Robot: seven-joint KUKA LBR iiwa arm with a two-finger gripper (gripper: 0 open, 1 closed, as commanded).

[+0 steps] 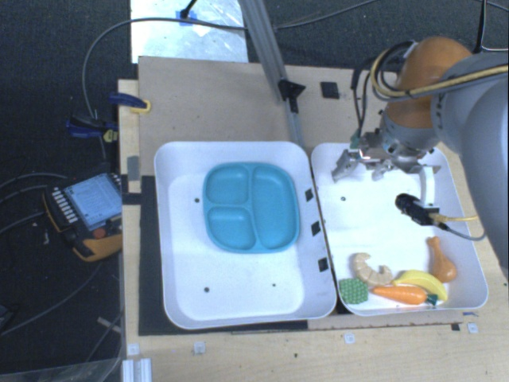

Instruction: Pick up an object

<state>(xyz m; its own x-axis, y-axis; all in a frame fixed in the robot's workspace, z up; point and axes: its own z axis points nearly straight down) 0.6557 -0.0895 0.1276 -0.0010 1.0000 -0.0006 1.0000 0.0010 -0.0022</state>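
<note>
- Nearest, along the front wall of the right bin, lie the toy foods in a loose cluster.
- A green ridged piece sits in the front-left corner of that bin, touching a pale tan curled piece just behind it.
- An orange carrot lies lengthwise against the front wall, with a yellow banana touching it from behind.
- A brown drumstick lies tilted at the right end of the cluster, close to the bin's right wall.
- A small black cylinder, with a yellowish cable running off to the right, hangs over the middle of the right bin, apart from the foods.
- To the left, the left bin holds a blue divided plate with three compartments, lying flat in the back half of the bin.
- Farther back, the gripper hovers over the back-left part of the right bin, well apart from the toy foods.
- Its metal fingers point down and to the left; whether they are spread or pressed together cannot be told, and nothing is seen between them.
- Behind it the grey arm with its orange band comes in from the right.
- Farthest, a brown board lies under both bins, and a grey pole slants across it.
</note>
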